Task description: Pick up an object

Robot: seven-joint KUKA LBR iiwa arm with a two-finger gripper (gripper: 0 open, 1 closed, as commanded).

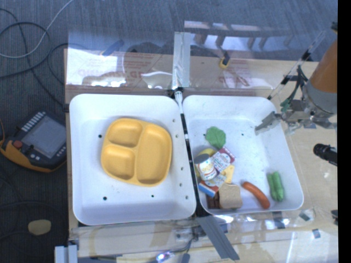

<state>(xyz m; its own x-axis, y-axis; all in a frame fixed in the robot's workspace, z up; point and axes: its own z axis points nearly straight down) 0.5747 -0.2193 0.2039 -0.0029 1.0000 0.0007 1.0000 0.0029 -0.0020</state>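
Two white bins sit on the tabletop; the right bin [285,147] holds a sausage [256,194], green pepper [276,186] and leaf [216,136]. The gripper [269,123] hovers over its far right rim, apparently carrying nothing; whether its jaws are spread, I cannot tell.

Viewed from above the bench [307,163], slanted downward, far enough to take in both white bins [82,201] side by side.
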